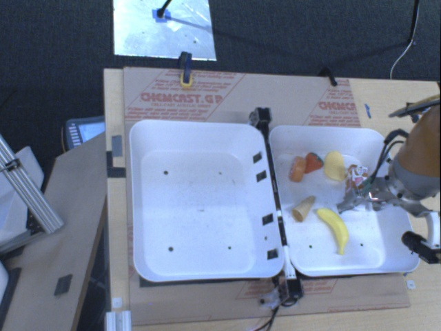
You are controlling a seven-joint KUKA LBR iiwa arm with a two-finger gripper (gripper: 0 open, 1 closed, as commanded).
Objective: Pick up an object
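The right bin [365, 257] holds several small objects. A yellow banana [333, 229] lies near its middle, with a tan cone-shaped piece [303, 207] to its left. Further back sit an orange carrot-like piece [298, 169], a red piece [313, 161], a yellow lemon-like piece [334, 165] and a small red-and-white item [356, 175]. My gripper [350, 201] reaches in from the right and is low over the bin floor, just above the banana's upper end and below the red-and-white item. Nothing is visibly held in it.
The left bin [200, 140] stands beside the right one, with a black-clipped divider [270, 198] between them. My arm's orange band [418, 158] and grey wrist hang over the right bin's right wall. A cardboard sheet [227, 95] lies under both bins.
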